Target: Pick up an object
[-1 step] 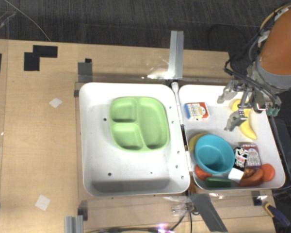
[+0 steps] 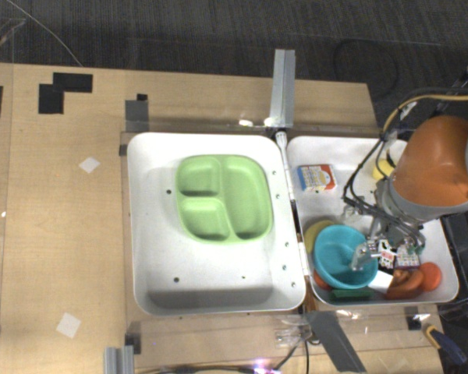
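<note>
The gripper point(image 2: 366, 254) hangs low in the right bin point(image 2: 339, 156), directly over the right side of the teal bowl point(image 2: 341, 255), with its tips at or just inside the bowl's rim. The bowl is the landmark here, and it is also the most likely object for the pick, since nothing else lies as close to the tips.

The bowl's hollow opens to the left of the gripper, and its right wall sits just under the tips, so a grasp turns on that wall passing between the jaws. How the jaws stand I cannot tell: cables and small parts clutter the wrist, and the tips blur against the bowl. Nothing can be seen held between them.

- Behind the bowl's left edge, a yellow-green dish point(image 2: 315, 231) peeks out, touching or tucked under it.
- To the right of the bowl lies a red-orange item point(image 2: 417, 280), close beside the gripper.
- Well above the bowl, near the bin's far wall, lies a small white and blue carton point(image 2: 316, 178).
- To the left of the bowl, across the divider, the left bin point(image 2: 152, 232) holds a green divided tray point(image 2: 222, 197).

The bowl is round, so it has no long axis to line up with. In my judgement, the placing across the rim matters most.
</note>
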`<action>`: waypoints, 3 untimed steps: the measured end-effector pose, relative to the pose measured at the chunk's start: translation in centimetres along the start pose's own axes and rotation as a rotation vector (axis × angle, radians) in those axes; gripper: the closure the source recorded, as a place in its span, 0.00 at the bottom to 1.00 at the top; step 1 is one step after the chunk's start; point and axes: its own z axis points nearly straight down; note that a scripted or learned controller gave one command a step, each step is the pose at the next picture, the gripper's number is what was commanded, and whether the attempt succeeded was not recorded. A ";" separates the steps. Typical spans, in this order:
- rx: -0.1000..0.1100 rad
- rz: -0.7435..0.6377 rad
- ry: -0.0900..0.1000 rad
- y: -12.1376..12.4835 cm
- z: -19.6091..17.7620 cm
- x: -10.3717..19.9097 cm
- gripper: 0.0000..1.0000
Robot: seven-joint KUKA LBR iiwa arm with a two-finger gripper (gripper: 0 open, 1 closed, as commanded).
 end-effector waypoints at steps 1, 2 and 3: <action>0.016 0.020 -0.019 2.1 0.4 1.3 0.00; 0.016 -0.382 -0.047 1.7 0.1 0.7 0.00; -0.002 -0.538 -0.005 -3.3 1.0 -9.0 0.00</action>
